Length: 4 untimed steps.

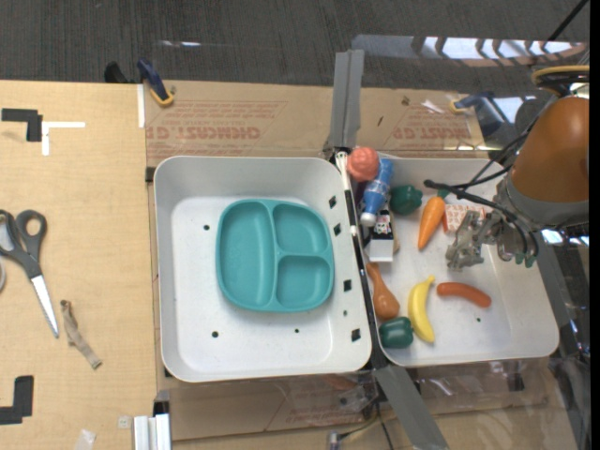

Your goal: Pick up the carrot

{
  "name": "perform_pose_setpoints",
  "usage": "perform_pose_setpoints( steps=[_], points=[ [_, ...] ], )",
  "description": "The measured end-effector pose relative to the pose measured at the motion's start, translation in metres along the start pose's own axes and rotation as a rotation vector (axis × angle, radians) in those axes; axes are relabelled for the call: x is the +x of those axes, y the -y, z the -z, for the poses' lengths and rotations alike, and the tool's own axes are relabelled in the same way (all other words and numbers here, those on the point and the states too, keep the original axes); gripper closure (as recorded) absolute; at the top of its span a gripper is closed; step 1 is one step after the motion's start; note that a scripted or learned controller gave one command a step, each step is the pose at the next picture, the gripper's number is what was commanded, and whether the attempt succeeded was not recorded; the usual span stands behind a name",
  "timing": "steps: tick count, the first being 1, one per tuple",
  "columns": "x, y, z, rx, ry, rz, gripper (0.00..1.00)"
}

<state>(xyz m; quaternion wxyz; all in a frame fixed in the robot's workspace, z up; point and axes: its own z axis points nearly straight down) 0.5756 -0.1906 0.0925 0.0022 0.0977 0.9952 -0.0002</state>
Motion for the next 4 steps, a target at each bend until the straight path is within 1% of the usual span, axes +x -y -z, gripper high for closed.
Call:
perform_pose_setpoints(
  steps=[1, 2, 3, 4],
  points=[
    [0.0, 0.0, 0.0, 0.0, 0.0, 0.0, 0.0],
    [-0.042, -0.004, 0.002, 0.0, -0.024, -0.311, 0.0],
    [-0.055, -0.083, 0.001, 0.001, -0.001, -0.186, 0.0],
    [-0.057, -0.083, 0.011, 0.002, 0.005, -0.182, 1.0]
  ],
)
